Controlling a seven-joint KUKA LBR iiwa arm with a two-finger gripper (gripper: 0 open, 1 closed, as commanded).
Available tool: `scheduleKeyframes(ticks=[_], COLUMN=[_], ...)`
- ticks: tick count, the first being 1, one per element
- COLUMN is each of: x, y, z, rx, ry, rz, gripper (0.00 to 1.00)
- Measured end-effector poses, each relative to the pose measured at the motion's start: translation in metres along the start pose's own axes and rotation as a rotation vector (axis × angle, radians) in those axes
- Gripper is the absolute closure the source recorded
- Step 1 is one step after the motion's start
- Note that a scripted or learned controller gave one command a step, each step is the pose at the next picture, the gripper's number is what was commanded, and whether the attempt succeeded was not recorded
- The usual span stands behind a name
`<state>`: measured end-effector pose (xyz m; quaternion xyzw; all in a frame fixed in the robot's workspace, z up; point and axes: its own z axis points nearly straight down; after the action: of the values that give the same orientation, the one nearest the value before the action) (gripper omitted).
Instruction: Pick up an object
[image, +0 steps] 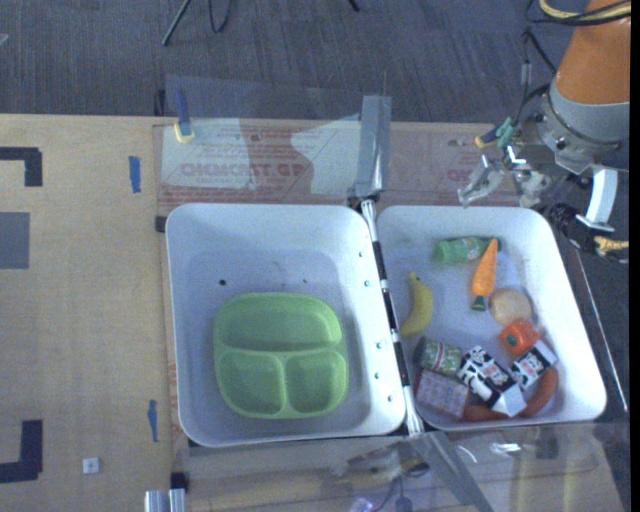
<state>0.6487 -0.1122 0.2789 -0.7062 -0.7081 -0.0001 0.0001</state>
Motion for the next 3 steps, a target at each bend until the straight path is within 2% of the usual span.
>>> scheduleKeyframes(ticks=[1, 2, 3], x=[-0.024, -0.011, -0.033], y=[0.008, 0.019, 0.019], z=[-0.017, 0.037, 0.165], rx=[-0.006, -0.001, -0.003], ry=[-0.003, -0.001, -0.001], rz=[-0.189, -0.148, -0.059], gripper=[0.0, 0.0, 0.0])
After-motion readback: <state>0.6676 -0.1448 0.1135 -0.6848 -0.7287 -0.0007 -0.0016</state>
